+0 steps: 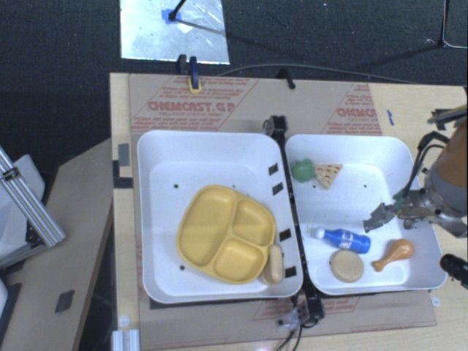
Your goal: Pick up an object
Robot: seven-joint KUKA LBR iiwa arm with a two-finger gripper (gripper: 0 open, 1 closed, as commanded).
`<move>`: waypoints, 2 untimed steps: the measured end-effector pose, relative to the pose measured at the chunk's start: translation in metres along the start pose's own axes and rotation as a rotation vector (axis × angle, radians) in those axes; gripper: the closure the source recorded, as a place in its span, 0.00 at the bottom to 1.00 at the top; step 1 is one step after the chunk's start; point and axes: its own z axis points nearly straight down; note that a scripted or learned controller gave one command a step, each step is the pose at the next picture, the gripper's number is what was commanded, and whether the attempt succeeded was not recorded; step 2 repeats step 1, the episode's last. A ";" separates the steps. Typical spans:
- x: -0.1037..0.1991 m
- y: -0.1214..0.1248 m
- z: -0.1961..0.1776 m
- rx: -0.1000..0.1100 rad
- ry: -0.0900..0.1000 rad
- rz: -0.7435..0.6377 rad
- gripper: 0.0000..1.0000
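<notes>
The right bin holds a green ball, a tan wedge-shaped slice, a blue bottle lying on its side, a round tan biscuit and a toy drumstick. My gripper reaches in from the right over this bin. Its tip is just right of and slightly above the blue bottle, and above the drumstick. I see nothing held in it.
The left bin holds a yellow divided plate and a small beige bread roll against the dividing wall. The grey arm covers the right bin's right rim. A clamp sits on the bench's far edge.
</notes>
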 end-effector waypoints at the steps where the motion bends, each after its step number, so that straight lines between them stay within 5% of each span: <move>1: 0.000 0.003 -0.006 -0.012 -0.003 -0.004 0.00; 2: 0.000 0.003 -0.006 -0.012 -0.003 -0.004 0.00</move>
